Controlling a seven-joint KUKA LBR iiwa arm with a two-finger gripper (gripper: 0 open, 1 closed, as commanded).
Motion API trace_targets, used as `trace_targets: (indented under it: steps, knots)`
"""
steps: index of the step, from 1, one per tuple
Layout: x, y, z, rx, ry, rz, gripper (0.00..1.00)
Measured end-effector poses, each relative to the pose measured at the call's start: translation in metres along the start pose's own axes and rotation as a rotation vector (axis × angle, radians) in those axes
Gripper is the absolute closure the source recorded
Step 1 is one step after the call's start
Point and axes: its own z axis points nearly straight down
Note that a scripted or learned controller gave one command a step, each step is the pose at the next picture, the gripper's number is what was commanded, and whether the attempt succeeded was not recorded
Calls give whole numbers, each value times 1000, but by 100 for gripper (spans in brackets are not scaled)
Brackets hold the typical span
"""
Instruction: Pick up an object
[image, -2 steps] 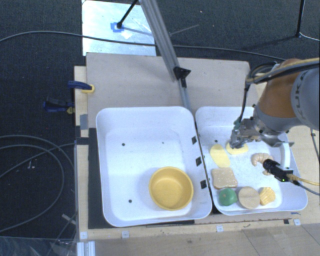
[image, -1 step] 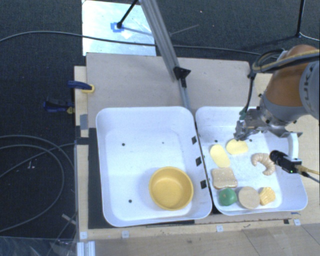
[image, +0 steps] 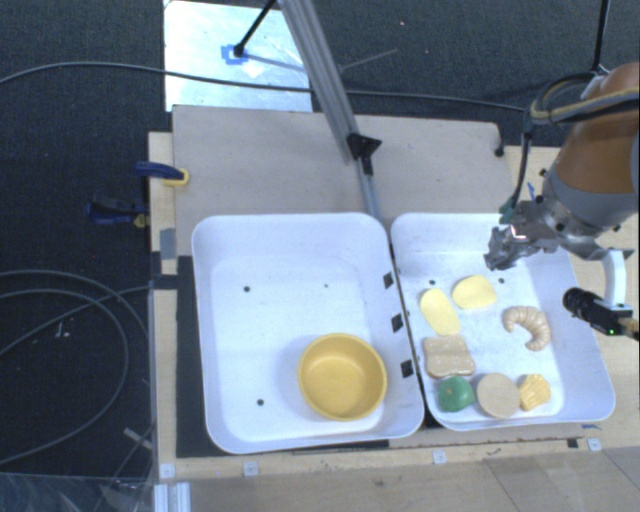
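White plastic forms the two shallow bins set side by side on the pale wooden surface. Nearest the camera, in the right bin, a green rounded toy vegetable, a tan round biscuit-like disc and a small yellow ridged shell-shaped piece are laid in a row. Just beyond them a toast-coloured slice of toy bread and a pale croissant are seen, then two pale yellow oval pieces. In the left bin a yellow plastic bowl is placed near the front. Farthest back, the grey gripper is held above the right bin's far end, near the ovals. Whether it is open or closed cannot be told, and nothing is seen in it. No object is judged picked yet; descent, grasp and lift are left.
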Motion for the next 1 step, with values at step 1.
trace_targets:
  steps: [1]
  knots:
    - [0, 1, -11, 2, 0, -1, 100]
